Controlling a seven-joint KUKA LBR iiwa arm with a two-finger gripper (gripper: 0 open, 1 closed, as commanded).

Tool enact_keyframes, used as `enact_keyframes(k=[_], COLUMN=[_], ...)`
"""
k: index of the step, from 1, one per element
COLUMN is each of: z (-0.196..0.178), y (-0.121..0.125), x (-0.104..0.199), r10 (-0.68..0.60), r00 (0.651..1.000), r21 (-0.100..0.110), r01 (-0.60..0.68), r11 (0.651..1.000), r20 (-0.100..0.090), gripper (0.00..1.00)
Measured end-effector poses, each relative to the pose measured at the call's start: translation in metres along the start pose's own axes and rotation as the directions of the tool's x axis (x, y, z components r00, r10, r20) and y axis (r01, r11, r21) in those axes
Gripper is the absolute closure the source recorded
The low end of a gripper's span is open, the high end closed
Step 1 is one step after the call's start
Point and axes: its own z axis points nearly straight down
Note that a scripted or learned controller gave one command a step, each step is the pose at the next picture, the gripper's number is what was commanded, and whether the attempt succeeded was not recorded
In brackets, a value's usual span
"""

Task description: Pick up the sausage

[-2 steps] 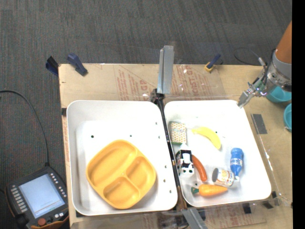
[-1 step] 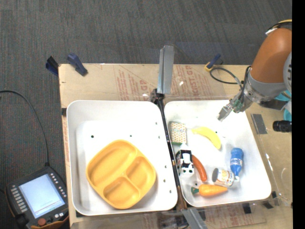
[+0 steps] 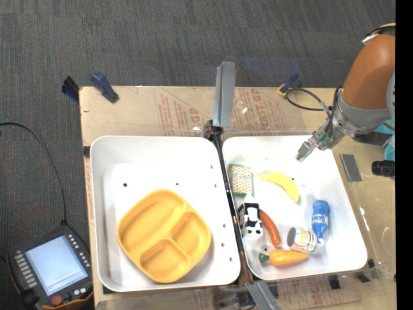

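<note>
The sausage (image 3: pixel 270 227), a short red-orange link, lies at a slant in the right bin (image 3: pixel 342 173), near that bin's front left. It rests between a black-and-white cow-patterned toy (image 3: pixel 250 219) and a small jar (image 3: pixel 303 239). My gripper (image 3: pixel 304 152) hangs over the back right part of the same bin, well behind and to the right of the sausage, touching none of the objects. The grey arm with its orange band (image 3: pixel 369 70) reaches in from the right.
Sharing the right bin are a yellow banana (image 3: pixel 281 185), a checkered block (image 3: pixel 241 179), a blue bottle (image 3: pixel 319 218) and an orange carrot (image 3: pixel 284 258). A yellow divided plate (image 3: pixel 164 236) lies in the left bin (image 3: pixel 103 173). A grey post (image 3: pixel 224 99) stands behind the bins.
</note>
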Motion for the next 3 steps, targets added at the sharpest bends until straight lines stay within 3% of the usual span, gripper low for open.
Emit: enact_keyframes(k=[1, 2, 3], z=[-0.008, 0.003, 0.105], y=[-0.028, -0.025, -0.100], x=[0.043, 0.107, 0.129], r10=[0.071, 0.182, 0.104], r00=[0.998, 0.983, 0.995], r21=[0.002, 0.005, 0.005], r01=[-0.071, -0.182, -0.104], r11=[0.998, 0.983, 0.995], r20=[-0.001, -0.001, -0.003], gripper=[1.00, 1.00, 1.00])
